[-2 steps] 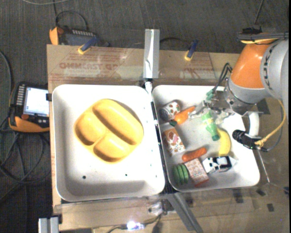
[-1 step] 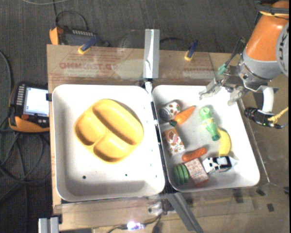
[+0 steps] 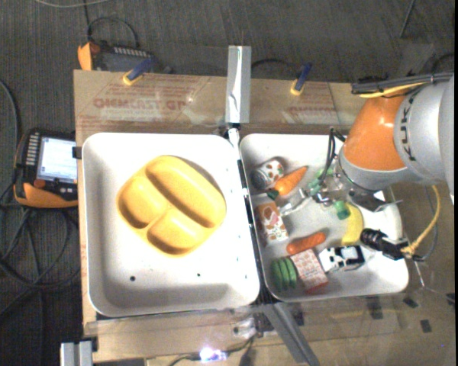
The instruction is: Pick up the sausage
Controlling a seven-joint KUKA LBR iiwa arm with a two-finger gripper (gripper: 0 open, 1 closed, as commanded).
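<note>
Two shallow white bins stood side by side, a left bin (image 3: 99, 280) and a right bin (image 3: 382, 280). The left one held one yellow sectioned plate (image 3: 172, 204). The right one held one carrot (image 3: 290, 180), one reddish sausage (image 3: 306, 242), one small can (image 3: 261, 175), one printed packet (image 3: 271, 222), one green ridged item (image 3: 284, 271), one pink-and-white box (image 3: 308, 269) and one yellow piece (image 3: 353, 226). One arm (image 3: 397, 139) reached in
</note>
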